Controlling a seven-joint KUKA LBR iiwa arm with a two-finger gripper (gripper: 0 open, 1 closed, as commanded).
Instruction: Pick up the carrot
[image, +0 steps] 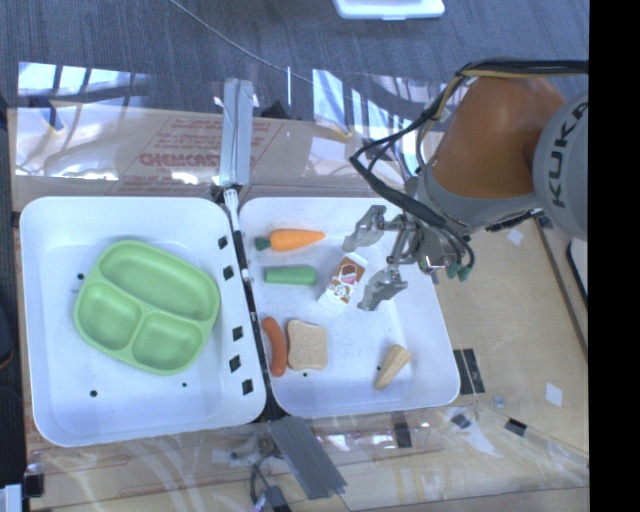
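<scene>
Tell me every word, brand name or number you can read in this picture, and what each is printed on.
"KUKA", partly cut off, reads down the grey arm at the right edge.
"CHEMCAR..." or similar, in red on the cardboard sheet behind the bins; blurred, so uncertain.
More red lines above it on that cardboard are too blurred to read.
The small carton in the right bin has printing too small to read.

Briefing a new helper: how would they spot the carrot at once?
Look in the right bin, along its far edge near the divider. The carrot lies there, just above the green cucumber. It alone is bright orange, tapering, with a green stub.
</scene>
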